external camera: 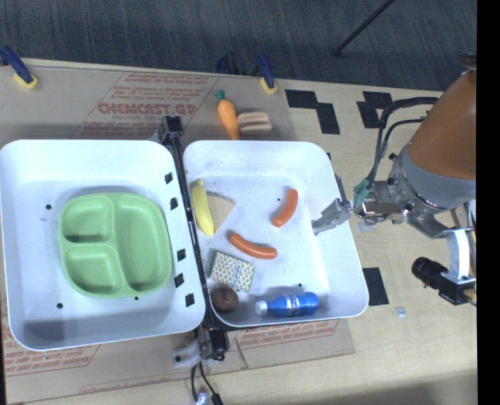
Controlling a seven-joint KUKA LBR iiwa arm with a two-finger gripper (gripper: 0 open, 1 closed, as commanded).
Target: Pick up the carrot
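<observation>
The carrot [226, 116], orange with a small green top, lies on the bench outside both bins, just beyond the far rim of the right bin [339, 251] near its far-left corner, its green end pointing away from the bins. Just beside it on its right rests a small tan and brown piece that looks like a toy sandwich or bun [254, 123]. The gripper [330, 218] is well apart from the carrot, hanging over the right rim of the right bin, with the grey arm [440, 184] and its orange band reaching in from the right; how far the gripper is open cannot be told from this angle, and nothing is seen in its hold. Between gripper and carrot lies most of the right bin's width and its far rim. Inside the right bin are a yellow banana [203, 207] along the left wall, a pale wedge [221, 209] touching it, two orange-red sausages [285, 207] [252, 246], one nearer the gripper and one lower toward the middle, a patterned square packet [232, 271], a dark round piece [225, 296] near the front-left corner, and a blue bottle [289, 304] lying on its side along the front wall. The left bin [22, 251] holds a green divided plate [115, 243].
</observation>
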